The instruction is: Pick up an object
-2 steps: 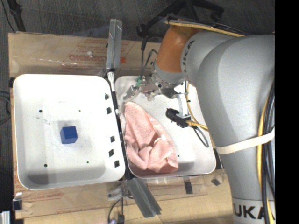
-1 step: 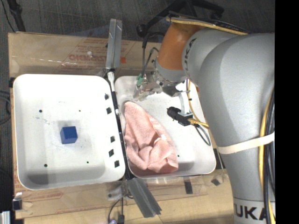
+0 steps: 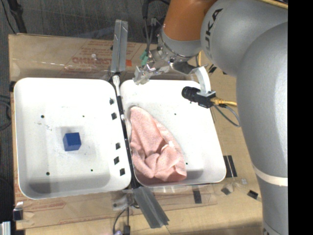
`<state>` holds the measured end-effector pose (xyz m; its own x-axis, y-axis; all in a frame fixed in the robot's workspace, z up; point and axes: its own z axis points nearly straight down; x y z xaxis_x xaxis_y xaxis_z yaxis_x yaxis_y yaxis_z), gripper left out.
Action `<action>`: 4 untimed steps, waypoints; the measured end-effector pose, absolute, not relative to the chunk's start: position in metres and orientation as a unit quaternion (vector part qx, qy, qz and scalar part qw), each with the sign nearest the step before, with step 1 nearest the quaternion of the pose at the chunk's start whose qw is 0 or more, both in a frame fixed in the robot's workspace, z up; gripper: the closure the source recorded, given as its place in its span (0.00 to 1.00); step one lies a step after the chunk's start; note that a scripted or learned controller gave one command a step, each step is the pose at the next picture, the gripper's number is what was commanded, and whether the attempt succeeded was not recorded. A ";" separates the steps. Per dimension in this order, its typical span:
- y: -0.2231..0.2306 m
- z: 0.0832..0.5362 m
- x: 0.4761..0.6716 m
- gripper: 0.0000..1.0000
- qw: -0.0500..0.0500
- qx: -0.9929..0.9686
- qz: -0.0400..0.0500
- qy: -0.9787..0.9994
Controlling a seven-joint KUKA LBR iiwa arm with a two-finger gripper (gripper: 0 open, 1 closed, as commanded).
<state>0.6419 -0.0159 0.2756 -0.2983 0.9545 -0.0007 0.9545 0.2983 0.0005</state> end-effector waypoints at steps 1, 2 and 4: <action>-0.029 0.231 0.656 1.00 -0.002 0.607 -0.002 0.795; -0.027 0.223 0.656 1.00 -0.002 0.621 -0.002 0.784; 0.004 0.229 0.656 0.00 -0.001 0.633 -0.001 0.774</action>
<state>0.6563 0.0040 0.2289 -0.1975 0.9803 -0.0008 0.9803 0.1975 -0.0026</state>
